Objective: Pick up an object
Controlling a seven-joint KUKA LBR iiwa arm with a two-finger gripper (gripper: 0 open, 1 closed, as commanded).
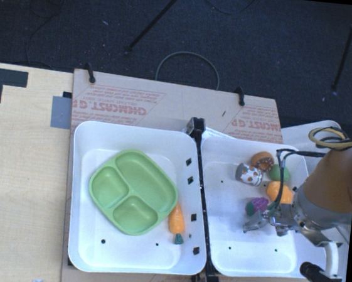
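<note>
My gripper hangs low over the right bin, at the end of the grey and orange arm that comes in from the right. A small purple toy lies just above it, close to touching. An orange ball sits beside the arm's wrist, with a green piece behind it. Further back lie a brown-orange toy and a small grey and white cup-like toy. I see nothing held in the gripper.
The left bin holds a green divided plate and a toy carrot near the divider between the bins. A cable loop lies at the right, and cardboard sits behind the bins.
</note>
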